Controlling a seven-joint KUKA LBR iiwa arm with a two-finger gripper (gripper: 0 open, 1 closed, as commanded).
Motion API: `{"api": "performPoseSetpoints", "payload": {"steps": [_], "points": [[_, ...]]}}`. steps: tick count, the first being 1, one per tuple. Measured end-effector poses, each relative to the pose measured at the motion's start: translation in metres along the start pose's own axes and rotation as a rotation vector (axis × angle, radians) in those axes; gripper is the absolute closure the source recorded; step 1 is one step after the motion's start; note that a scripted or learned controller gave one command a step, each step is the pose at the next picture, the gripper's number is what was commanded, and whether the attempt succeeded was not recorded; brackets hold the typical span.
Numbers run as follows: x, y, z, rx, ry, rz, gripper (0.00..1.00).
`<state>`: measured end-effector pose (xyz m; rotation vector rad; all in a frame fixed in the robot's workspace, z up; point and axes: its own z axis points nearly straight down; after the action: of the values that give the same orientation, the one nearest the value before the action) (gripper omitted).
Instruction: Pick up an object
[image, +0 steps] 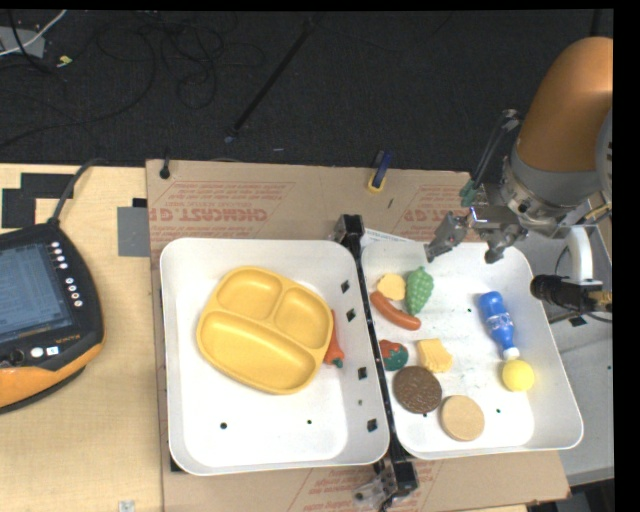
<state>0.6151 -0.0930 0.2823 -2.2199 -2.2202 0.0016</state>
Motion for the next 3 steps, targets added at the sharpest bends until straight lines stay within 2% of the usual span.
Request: {"api": "performPoseSetpoints", "payload": {"steps": [1,2,3], "points": [[0.092,-0.083,0.02,0.009,0.004,-0.006,0.0],[0.171,-0.142,-0.001,0.004,0.002,-0.007,0.0],[0.174,-0.139,-0.178,-0.018,0.003,-0.001,0.0]]}}
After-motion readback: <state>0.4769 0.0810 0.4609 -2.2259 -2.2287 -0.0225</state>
